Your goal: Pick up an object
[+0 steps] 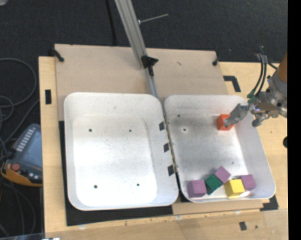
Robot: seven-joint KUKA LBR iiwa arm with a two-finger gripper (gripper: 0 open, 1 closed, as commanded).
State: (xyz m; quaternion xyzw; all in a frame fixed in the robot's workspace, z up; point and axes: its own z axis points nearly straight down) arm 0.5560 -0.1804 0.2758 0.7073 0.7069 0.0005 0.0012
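Bench: 2 white bins side by side. Left bin: speckled floor.

Right bin: 1 orange block toward the far right; along the near wall a cluster of 5 blocks: purple, green, purple, yellow, purple.

Gripper: at the right bin's far right, one finger touching or overlapping the orange block's right side. Whether it is spread, closed or gripping: cannot tell.

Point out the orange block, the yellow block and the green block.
orange block (222, 122), camera view, its top face.
yellow block (235, 187), camera view, middle of its top.
green block (213, 184), camera view, its top face.
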